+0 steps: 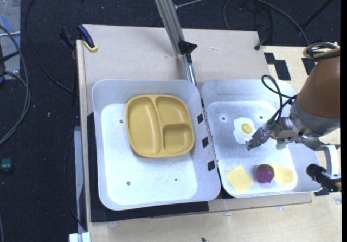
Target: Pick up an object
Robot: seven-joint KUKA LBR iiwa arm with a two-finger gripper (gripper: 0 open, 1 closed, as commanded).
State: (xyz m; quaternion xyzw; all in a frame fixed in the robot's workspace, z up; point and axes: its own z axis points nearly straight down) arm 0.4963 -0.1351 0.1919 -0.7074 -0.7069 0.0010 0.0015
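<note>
In the right bin (pixel 227 91) lie a toy fried egg (pixel 243 128), a purple round piece (pixel 264 173), a pale yellow square slice (pixel 239 178) and a yellow round piece (pixel 284 175) partly behind the purple one. My gripper (pixel 256 139) hangs low just right of the fried egg, its dark fingers pointing left toward it. Nothing shows between the fingers. The purple piece lies below the gripper, apart from it.
The left bin (pixel 108 143) holds a yellow three-compartment plate (pixel 160 125). A metal pole (pixel 165 5) slants down from the top to the gap between the bins. Cables loop over the arm's wrist (pixel 282 105) at the right bin's far right.
</note>
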